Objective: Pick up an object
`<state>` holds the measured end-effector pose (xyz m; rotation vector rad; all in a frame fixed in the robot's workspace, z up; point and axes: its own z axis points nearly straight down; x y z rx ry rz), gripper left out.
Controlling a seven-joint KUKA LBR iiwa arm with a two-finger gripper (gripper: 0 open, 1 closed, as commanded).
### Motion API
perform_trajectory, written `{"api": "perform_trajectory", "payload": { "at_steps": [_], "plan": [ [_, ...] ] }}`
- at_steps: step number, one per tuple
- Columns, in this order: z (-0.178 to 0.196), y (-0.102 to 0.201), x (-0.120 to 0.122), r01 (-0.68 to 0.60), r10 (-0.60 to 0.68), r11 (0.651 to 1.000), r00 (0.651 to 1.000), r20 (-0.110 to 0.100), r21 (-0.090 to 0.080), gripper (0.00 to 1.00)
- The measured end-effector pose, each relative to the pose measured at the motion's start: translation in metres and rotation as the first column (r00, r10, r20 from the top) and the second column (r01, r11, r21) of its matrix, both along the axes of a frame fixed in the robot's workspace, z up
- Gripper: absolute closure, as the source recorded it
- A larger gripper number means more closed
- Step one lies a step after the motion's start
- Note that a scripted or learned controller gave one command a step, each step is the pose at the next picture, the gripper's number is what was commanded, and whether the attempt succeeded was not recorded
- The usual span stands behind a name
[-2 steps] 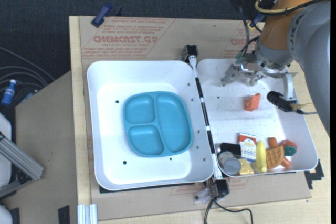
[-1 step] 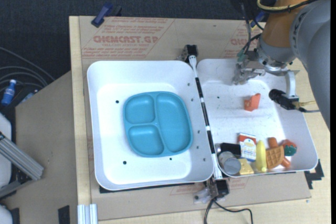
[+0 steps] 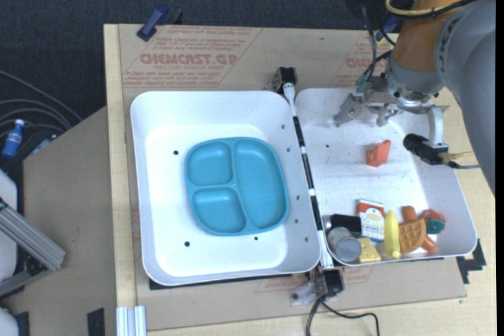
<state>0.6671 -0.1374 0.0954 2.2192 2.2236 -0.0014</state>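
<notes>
Claw (image 3: 367, 111) spread wide, holding nothing, near right bin's (image 3: 457, 193) far edge. Best lowered squarely over orange block (image 3: 379, 153), then closed.

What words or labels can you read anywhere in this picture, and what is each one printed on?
"CHEMCAST G P", red print on the brown board behind the left bin.
More red print on the same board behind the right bin, partly covered by the arm, too blurred to read.
Smaller red lines around "CHEMCAST": too small to read.
The small packages at the right bin's near edge: any labels unreadable.
</notes>
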Motion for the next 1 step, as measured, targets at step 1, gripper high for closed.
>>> {"api": "perform_trajectory", "payload": {
  "at_steps": [1],
  "plan": [
    [-0.0111, -0.0251, -0.0770, 0.003, -0.003, 1.000, 1.000, -0.001, 0.001, 0.00]
  ]
}}
